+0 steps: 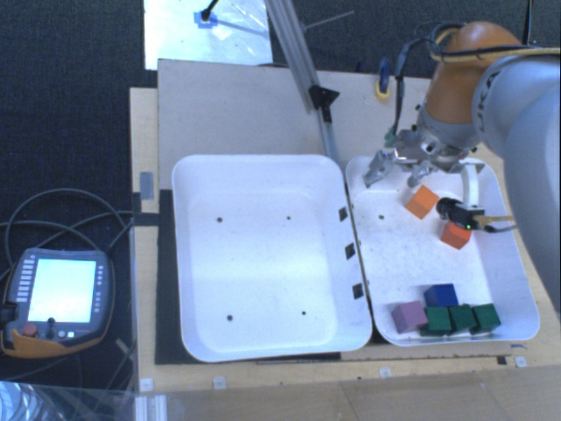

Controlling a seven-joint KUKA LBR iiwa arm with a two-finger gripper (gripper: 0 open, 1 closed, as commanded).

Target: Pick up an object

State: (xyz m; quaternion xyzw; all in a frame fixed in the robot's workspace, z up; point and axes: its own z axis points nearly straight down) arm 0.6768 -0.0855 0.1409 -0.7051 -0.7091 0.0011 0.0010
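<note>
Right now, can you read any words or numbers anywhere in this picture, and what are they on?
No text can be read anywhere.
Handheld controller left of the bench: its screen is a blank glow and its buttons are too small to read.
Blocks in the right bin: plain coloured faces with no print.
Arm: no label legible.

The arm (517,86) (grey, orange-banded) is cut off by the right edge.

open floor in left bin (197,261); blocks (445,318) crowding right bin's (386,253) near edge
</note>
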